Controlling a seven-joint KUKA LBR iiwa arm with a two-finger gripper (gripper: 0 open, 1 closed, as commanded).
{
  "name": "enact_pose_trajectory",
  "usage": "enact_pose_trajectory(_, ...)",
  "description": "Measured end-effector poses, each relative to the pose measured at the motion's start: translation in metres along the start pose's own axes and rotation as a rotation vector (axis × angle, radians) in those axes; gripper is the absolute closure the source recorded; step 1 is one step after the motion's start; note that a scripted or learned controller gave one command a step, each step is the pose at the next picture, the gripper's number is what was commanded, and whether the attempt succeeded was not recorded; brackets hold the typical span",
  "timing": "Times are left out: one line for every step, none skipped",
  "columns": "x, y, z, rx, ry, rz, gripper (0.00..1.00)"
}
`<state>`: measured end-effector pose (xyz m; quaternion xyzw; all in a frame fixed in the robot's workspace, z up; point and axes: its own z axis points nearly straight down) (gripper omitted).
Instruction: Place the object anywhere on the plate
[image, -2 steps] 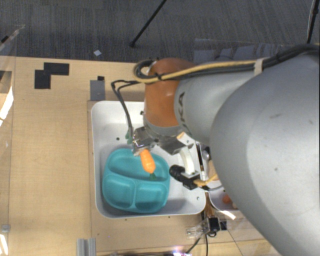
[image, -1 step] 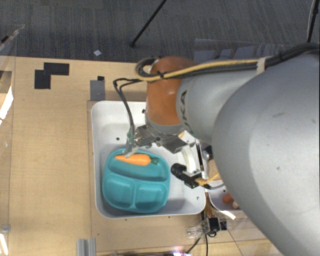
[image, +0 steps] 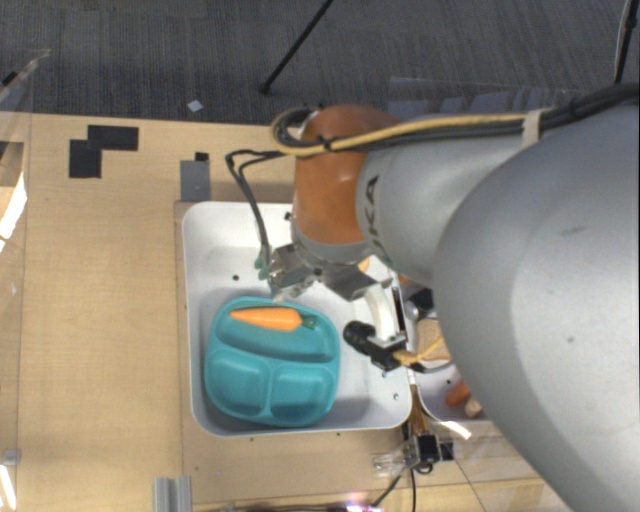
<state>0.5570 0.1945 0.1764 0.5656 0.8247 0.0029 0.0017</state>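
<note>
A teal divided plate (image: 270, 372) lies in the left white bin (image: 215, 260), toward its front. An orange carrot (image: 266, 319) rests on its side in the plate's long back compartment. My gripper (image: 288, 272) hangs just behind the plate's back rim, slightly above and to the right of the carrot, and apart from it. The grey arm with its orange band (image: 330, 185) covers the bin's back right part.
The right bin (image: 432, 400) is mostly hidden under the arm; a small orange-brown item (image: 460, 395) and a yellowish piece (image: 430, 350) show at its left edge. Cables loop over the wrist. Bare wooden bench lies to the left.
</note>
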Motion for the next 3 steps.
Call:
enact_pose_trajectory(-0.067, -0.061, -0.034, 0.002, -0.003, -0.179, 1.0)
enact_pose_trajectory(0.011, -0.056, -0.049, 0.002, 0.001, 0.009, 1.0)
enact_pose_trajectory(0.009, -0.056, -0.049, 0.003, 0.0, 0.011, 0.0)
